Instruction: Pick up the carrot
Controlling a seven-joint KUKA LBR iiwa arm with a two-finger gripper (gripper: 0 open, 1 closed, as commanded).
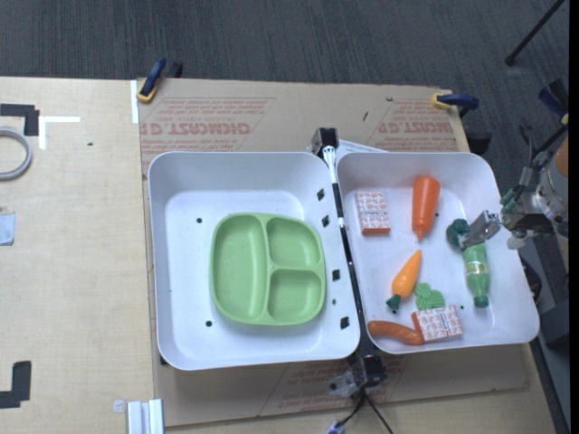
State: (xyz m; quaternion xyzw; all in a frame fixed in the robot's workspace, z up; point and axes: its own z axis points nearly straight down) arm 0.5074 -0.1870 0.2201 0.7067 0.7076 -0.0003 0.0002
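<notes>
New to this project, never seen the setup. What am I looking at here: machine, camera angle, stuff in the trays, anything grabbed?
One camera looks down at a slant on a bench with two shallow white bins. The left bin holds a green divided plate. The right bin holds toy food: the carrot with its green top, an orange bottle, a green bottle, a sausage and two small boxes. The robot arm reaches in from the right; its claw sits over the right bin near the green bottle. I cannot tell whether it grips anything. The carrot lies apart from it.
</notes>
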